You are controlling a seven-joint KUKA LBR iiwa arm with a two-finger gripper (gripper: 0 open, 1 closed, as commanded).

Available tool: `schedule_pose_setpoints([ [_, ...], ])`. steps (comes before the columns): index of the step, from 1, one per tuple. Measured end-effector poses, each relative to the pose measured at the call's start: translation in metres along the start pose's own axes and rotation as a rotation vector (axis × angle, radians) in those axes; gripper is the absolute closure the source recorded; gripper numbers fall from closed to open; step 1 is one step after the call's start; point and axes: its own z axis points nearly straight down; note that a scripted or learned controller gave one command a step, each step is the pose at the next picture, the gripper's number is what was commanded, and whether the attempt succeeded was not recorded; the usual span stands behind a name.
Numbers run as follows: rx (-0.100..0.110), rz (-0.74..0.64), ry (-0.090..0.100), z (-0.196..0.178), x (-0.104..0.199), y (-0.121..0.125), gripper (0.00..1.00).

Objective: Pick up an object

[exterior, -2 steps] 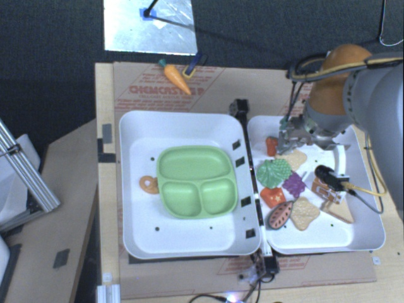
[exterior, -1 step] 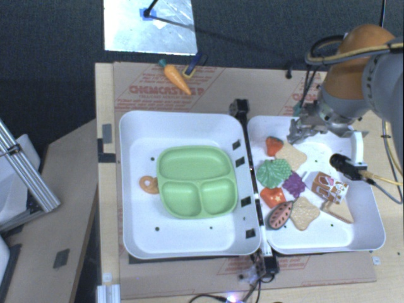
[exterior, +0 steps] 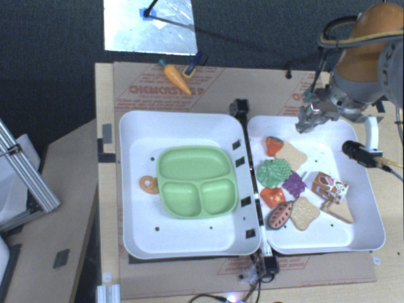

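Gripper (exterior: 307, 120) hangs over the far edge of the right bin (exterior: 366, 232); how far it is open I cannot tell, and it touches no toy; two white bins sit side by side; the left bin (exterior: 136, 232) has one green tray (exterior: 196, 180) and one small pretzel (exterior: 149, 185) at its left; the right bin has about nine toy foods, with one green lettuce (exterior: 273, 172), one purple piece (exterior: 293, 184) and two toast slices (exterior: 304, 213); one carrot (exterior: 177, 79) lies far off on the cardboard (exterior: 136, 88), which has red letters too blurry to read.
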Motion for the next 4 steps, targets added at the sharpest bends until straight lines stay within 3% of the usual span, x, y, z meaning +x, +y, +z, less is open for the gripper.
schedule_pose_setpoints([
  [2,0.003,-0.007,0.003,0.002,0.119,0.028,1.0],
  [3,0.003,-0.004,0.002,-0.012,0.143,0.028,1.0],
  [4,0.006,-0.002,0.001,0.007,0.145,0.027,1.0],
])
